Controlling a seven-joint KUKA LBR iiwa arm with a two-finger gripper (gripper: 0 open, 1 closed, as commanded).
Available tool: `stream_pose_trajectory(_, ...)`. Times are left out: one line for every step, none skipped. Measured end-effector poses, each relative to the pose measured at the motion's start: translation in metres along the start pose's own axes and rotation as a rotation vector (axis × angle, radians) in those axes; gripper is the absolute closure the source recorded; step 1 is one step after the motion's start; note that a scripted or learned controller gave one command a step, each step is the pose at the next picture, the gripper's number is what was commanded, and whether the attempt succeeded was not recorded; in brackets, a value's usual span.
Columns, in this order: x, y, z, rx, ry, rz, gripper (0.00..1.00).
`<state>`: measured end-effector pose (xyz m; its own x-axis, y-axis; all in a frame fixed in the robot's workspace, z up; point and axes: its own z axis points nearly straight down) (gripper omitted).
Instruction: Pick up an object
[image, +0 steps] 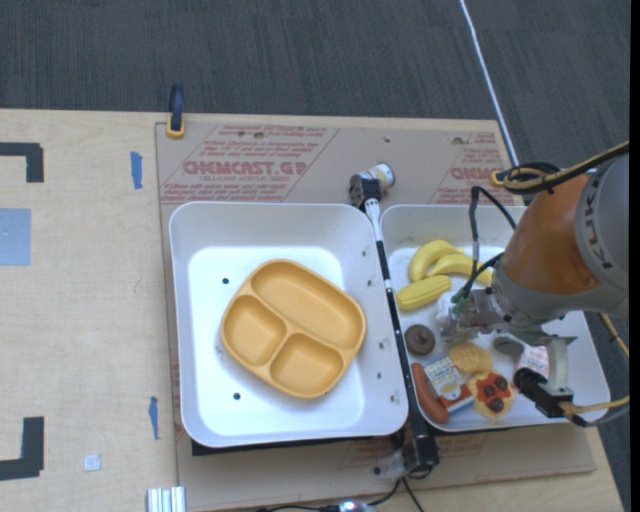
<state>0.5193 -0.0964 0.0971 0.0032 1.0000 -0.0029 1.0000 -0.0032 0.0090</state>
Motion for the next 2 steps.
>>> stream_pose_trajectory(0.0091,-0.0386,-0.0881,0.007,0.003,-0.003,1.0)
stream_pose_trajectory(0.009,-0.0387,-0.088,0.007,0.003,-0.003,0.0)
